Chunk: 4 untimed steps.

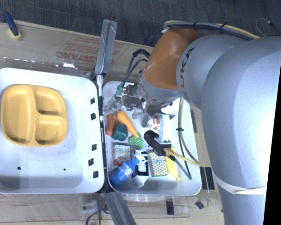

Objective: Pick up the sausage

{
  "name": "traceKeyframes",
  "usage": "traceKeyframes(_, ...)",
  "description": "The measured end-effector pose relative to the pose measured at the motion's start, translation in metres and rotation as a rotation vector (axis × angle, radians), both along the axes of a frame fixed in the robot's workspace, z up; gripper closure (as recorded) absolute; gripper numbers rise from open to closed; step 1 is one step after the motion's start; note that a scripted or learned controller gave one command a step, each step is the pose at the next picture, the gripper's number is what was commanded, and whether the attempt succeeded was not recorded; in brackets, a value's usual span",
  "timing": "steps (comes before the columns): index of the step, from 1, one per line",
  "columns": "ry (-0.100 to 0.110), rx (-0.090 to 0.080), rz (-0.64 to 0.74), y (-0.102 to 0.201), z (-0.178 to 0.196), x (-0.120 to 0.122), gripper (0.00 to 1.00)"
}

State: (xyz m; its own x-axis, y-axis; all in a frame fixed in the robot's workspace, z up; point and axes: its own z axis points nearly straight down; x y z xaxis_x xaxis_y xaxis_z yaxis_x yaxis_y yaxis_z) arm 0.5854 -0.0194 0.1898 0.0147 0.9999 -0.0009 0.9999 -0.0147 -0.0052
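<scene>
While the gripper (131,102) hangs low in the right bin (188,186), I cannot tell its jaw state.
At its 7 o'clock, just beside it, the sausage (110,123) lies by the carrot (127,122).

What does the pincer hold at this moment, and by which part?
It cannot be told. The pincer is low in the right bin, over the toy clutter near the carrot, and the arm hides its tips.

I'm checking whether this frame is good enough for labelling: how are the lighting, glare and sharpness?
Camera view: even overhead light, with soft shadows along the inner walls of the left bin; a mild sheen on the yellow tray; the arm looms large and slightly soft; the clutter in the right bin is small and hard to resolve.
</scene>
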Motion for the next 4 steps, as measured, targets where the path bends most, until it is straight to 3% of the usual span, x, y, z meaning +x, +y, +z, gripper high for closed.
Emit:
traceKeyframes(1, 0.000, 0.002, 0.107, -0.079, -0.089, 0.009, 0.00)
traceKeyframes(2, -0.003, 0.000, -0.134, 0.003, 0.001, 0.068, 0.00)
traceKeyframes(3, -0.003, 0.001, -0.229, -0.087, -0.098, 0.051, 0.00)
traceKeyframes(4, 0.000, -0.001, -0.522, -0.072, -0.079, 0.041, 0.00)
